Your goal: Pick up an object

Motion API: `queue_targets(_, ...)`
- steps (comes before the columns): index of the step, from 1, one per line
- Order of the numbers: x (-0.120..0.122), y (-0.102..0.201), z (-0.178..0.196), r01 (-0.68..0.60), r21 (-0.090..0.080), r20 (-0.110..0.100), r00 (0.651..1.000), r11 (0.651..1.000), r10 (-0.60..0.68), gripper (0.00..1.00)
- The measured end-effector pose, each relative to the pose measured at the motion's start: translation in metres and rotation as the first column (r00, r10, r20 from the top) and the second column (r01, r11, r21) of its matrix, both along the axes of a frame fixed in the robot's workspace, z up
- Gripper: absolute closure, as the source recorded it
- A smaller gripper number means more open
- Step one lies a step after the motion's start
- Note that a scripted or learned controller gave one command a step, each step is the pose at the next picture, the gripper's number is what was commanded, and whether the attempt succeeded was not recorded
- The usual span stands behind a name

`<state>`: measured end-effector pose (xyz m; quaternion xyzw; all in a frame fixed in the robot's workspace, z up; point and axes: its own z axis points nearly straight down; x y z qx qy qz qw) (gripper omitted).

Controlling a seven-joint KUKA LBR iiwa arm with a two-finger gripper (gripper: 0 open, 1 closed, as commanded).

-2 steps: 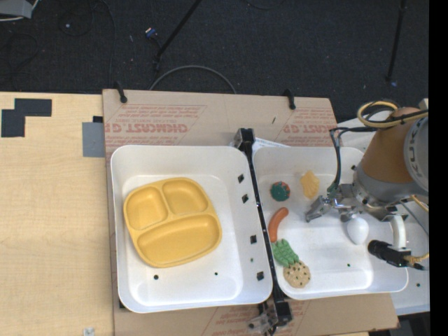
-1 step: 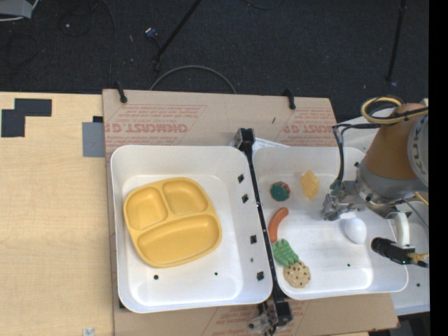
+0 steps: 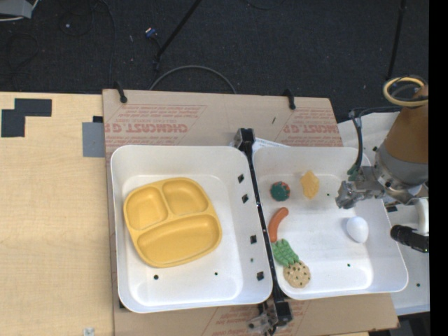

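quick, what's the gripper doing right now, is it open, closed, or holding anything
Gripper: over the right bin, near the white egg; open or closed cannot be told, and nothing shows between its fingers.

A pale wooden bench (image 3: 49, 208) fills the frame's left and centre. On it lies a flat brown cardboard sheet with red print (image 3: 210, 121), bearing two shallow white plastic bins: left (image 3: 140, 285), right (image 3: 336, 271).

Glossy white plastic bins (image 3: 182, 292) on matt brown cardboard (image 3: 210, 121), a smooth yellow plastic tray (image 3: 171, 219), pale wood-grain bench (image 3: 49, 222), and a shiny white egg (image 3: 357, 229)
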<state>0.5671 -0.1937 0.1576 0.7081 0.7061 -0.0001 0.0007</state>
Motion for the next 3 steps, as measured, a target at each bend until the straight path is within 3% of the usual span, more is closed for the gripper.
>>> queue_targets(2, 0.002, 0.002, 0.063, -0.005, 0.001, -0.002, 1.0, 1.0, 0.005, 1.0)
queue_targets(3, -0.01, 0.048, 0.06, -0.007, 0.004, -0.007, 1.0, 1.0, 0.007, 1.0)
